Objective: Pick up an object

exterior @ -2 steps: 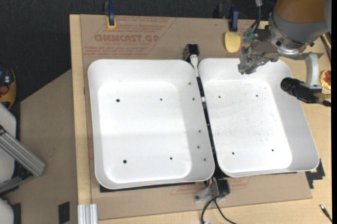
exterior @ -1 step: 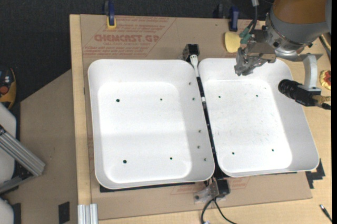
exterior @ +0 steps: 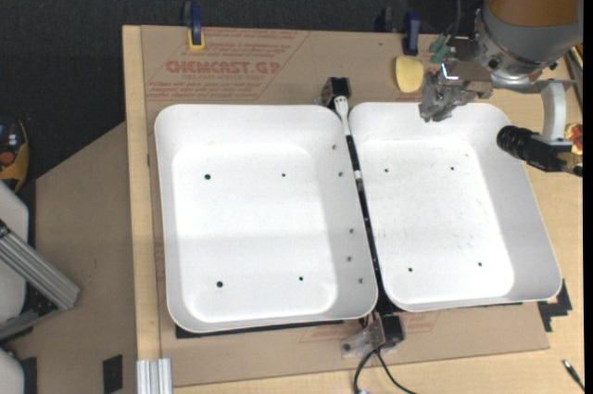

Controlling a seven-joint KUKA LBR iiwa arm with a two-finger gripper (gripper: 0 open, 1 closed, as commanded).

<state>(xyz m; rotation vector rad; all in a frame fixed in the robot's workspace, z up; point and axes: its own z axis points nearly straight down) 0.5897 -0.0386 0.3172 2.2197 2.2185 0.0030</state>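
A small pale yellow object point(exterior: 408, 73) lies on the brown board just beyond the far left corner of the right bin point(exterior: 519, 225). My gripper point(exterior: 435, 108) hangs over that bin's far rim, just right of the yellow object and a little nearer the camera. Nothing shows between its tips. The grey wrist with the orange band rises behind it at the upper right. The left bin point(exterior: 185, 197) stands beside the right one, with small dark dots on its white floor.
A black strip point(exterior: 357, 188) runs between the two bins, ending in a black clip point(exterior: 335, 90) at the far end. Blue clamps point(exterior: 193, 16) point(exterior: 410, 32) hold the board's far edge. Cables point(exterior: 380, 355) trail off the front edge.
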